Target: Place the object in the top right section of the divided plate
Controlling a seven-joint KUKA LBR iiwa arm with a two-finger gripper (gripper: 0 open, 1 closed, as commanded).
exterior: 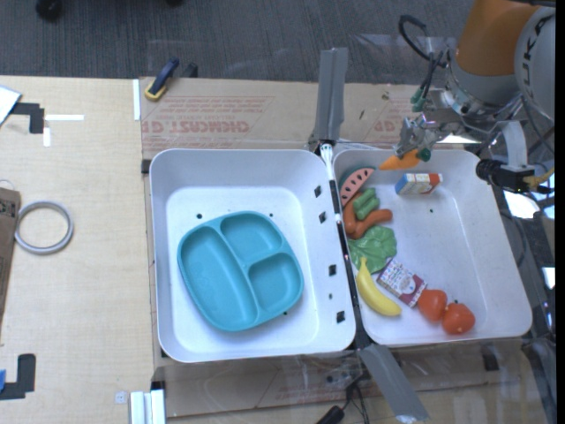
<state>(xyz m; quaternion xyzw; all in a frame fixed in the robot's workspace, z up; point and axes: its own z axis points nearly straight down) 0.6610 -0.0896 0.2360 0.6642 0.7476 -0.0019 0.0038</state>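
Carrying the carrot toy toward the divided plate.
Near edge of right bin [508, 272]: tomatoes [446, 312], banana [377, 291]; left bin holds the divided plate [239, 270]. At the far rim, the gripper [413, 148] appears closed on the carrot toy [402, 159], lifted above the bin. Step: transfer. Next move requires travel left, then lowering over the plate's top right section [250, 233].

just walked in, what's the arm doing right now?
The KUKA arm's gripper is at the far edge of the right bin, with a toy carrot at its fingertips, apparently lifted. The blue divided plate sits in the left bin, nothing on it yet. Banana, tomatoes and other toy food lie in the right bin.
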